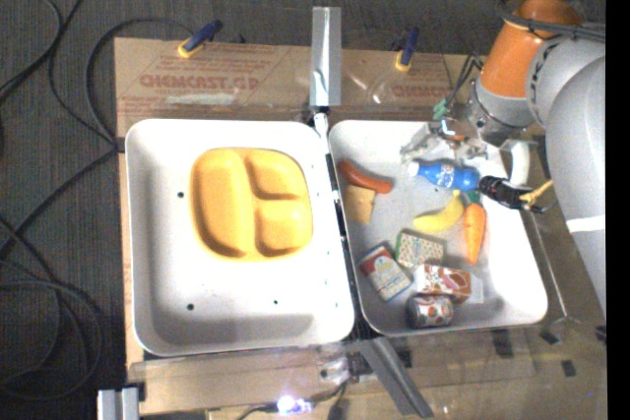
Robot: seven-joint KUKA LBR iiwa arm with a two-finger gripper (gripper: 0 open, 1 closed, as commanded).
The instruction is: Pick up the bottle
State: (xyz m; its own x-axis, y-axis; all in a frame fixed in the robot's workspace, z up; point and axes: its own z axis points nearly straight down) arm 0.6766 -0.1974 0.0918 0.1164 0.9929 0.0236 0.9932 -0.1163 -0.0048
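Observation:
The bottle (445, 175) is small and blue with a white label. It lies on its side in the upper right part of the right bin (522, 295). My gripper (445, 143) hangs right above it, at the bin's far edge, its metal parts just over the bottle's upper side. From this angle I cannot make out whether it touches the bottle. The arm's orange band (512, 59) rises behind it on the right.
Close around the bottle are a banana (441, 214), a carrot (474, 231) and a red sausage (364, 178). Small boxes (420, 249), a carton (448, 282) and a can (430, 312) lie nearer the front. A yellow divided tray (253, 202) sits in the left bin (157, 310).

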